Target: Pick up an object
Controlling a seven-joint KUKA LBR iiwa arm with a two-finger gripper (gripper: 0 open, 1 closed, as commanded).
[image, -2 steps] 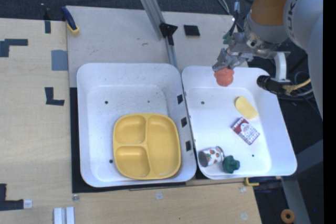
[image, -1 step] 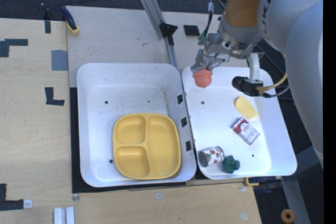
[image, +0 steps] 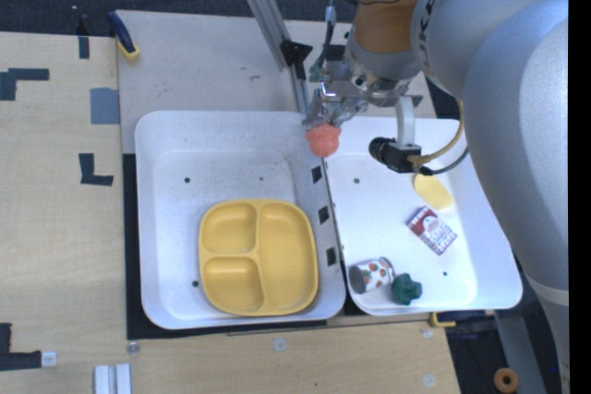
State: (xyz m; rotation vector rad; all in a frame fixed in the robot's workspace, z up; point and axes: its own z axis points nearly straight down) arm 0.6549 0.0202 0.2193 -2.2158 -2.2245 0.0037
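Observation:
My gripper [image: 325, 117] hangs over the back end of the divider between the two bins, below the orange band of the arm. A small pinkish-red round object [image: 323, 140] sits directly under its fingertips, raised above the bin edge and held between the fingers. In the right bin [image: 462, 291] lie a yellow oval piece [image: 433, 190], a red and white packet [image: 431, 230], a small white can with red marks [image: 371, 275] and a green lump [image: 405, 290].
The left bin [image: 166, 152] holds a yellow divided plate [image: 259, 256] at its front right. A metal pole [image: 263, 5] slants up behind the bins. The big grey arm covers the right side of the view. Wooden bench lies to the left.

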